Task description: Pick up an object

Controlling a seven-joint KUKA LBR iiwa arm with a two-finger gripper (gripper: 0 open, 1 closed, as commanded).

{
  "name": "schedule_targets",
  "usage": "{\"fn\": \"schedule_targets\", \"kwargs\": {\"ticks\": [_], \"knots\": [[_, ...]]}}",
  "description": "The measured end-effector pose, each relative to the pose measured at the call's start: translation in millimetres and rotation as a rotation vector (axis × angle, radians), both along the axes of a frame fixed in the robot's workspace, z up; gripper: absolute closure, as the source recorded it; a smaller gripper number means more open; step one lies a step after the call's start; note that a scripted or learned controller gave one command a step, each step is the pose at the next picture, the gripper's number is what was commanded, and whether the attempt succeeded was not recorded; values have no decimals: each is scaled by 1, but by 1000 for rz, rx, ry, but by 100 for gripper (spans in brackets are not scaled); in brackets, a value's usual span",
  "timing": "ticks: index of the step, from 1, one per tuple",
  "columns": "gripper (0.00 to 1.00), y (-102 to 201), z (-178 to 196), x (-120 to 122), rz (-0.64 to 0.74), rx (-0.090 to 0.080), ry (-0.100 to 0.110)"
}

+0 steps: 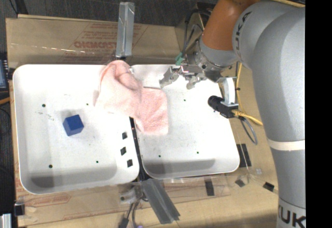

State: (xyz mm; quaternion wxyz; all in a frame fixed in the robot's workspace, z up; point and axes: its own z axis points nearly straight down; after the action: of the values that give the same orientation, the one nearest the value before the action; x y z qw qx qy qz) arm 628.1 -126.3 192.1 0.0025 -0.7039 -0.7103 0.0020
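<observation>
A pink cloth [136, 97] lies crumpled over the divider between the two bins, bunched high at its left and spreading down into the right bin [207, 144]. A small blue cube [73, 124] rests on the floor of the left bin [46, 87]. My gripper [179, 80] hovers over the back of the right bin, just right of the cloth's upper edge and apart from it. Its fingers [165, 79] are open, with nothing between them.
The grey arm with its orange band [223, 25] comes in from the right over the right bin's back corner. A black fitting [220, 105] with a yellow cable hangs by the bin's right wall. A grey post [125, 30] stands behind the bins.
</observation>
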Motion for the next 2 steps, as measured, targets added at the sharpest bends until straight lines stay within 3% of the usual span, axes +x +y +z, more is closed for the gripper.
{"fn": "schedule_targets", "kwargs": {"ticks": [1,2], "knots": [[0,-9,-101,7,139,0,-3],[0,27,-98,30,531,-1,-8]]}}
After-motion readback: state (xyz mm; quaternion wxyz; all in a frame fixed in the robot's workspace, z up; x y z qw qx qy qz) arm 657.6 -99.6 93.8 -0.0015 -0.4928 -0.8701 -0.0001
